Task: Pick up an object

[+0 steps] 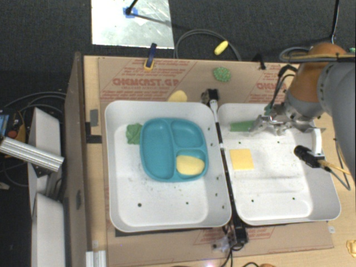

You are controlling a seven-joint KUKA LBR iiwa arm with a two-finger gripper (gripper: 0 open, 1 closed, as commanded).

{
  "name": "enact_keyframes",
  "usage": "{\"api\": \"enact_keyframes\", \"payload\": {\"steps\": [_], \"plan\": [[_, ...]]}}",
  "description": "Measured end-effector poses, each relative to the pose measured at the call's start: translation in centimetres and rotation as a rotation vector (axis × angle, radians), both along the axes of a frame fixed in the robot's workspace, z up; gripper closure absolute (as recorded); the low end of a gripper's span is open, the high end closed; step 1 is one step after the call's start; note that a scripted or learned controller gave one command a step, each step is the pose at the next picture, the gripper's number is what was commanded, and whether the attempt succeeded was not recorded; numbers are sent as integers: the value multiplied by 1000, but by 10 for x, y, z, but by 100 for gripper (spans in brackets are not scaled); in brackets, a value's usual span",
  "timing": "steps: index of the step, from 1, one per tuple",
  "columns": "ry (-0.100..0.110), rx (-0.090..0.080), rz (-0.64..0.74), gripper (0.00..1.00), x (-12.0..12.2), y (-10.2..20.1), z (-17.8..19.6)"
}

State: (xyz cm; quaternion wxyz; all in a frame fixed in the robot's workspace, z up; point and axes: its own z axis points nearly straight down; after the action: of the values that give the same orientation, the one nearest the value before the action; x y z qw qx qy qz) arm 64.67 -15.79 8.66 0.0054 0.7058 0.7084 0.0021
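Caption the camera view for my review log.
Pincer beside a green strip in the right bin; yellow square nearby, teal plate in the left bin.

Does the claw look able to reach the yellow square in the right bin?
Likely yes: the yellow square lies alone on open floor, with the claw over the same bin nearby.

Bench stock: 2 bins, 1 plate, 6 small pieces.
Shallow white plastic bins, 2: left bin (pixel 119 166), right bin (pixel 289 204). Teal divided plastic plate (pixel 161 149), 1. Yellow pieces, 3: rounded yellow lump (pixel 189 164), flat yellow square (pixel 242 159), pale yellow lump (pixel 178 97). Green pieces, 3: green leafy scrap (pixel 133 133), flat green strip (pixel 241 126), round knobbly green ball (pixel 222 74).
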Motion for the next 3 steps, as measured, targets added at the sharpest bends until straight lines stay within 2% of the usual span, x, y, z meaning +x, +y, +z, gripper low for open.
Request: {"api": "enact_keyframes", "payload": {"steps": [1,2,3], "plan": [[14,6,-3,0,-59,25,-3],[14,5,-6,0,-109,10,-3],[-14,-2,4,0,-30,7,201]]}}
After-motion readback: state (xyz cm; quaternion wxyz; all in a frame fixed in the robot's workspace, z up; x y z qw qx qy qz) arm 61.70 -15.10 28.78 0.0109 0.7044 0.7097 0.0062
